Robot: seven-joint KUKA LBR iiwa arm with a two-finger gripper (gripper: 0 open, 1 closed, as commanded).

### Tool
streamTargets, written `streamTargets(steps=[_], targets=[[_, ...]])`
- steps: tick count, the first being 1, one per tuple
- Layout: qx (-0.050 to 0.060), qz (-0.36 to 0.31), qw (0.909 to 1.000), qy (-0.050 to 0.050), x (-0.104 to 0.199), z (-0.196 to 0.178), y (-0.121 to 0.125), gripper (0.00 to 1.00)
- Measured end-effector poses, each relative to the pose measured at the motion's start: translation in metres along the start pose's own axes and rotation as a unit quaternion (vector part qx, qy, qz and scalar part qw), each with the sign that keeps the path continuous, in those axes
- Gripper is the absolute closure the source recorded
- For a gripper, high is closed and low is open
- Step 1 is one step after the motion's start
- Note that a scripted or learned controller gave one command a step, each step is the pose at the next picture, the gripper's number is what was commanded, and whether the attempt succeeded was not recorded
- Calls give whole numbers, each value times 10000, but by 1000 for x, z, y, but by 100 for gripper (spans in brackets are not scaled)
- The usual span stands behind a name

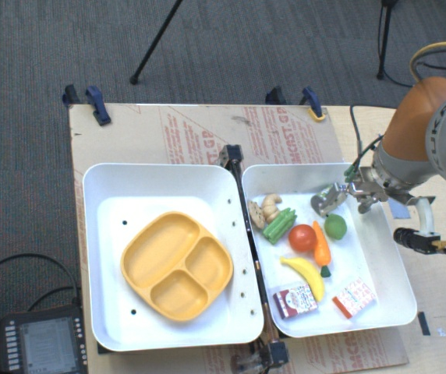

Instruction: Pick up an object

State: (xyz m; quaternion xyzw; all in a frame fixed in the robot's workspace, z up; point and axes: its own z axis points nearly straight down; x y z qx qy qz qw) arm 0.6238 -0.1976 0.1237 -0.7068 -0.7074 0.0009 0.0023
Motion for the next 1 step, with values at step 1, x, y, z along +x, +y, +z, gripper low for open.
streamTargets(steps=[1], targets=[[7,-5,10000,4,49,37,20,0]])
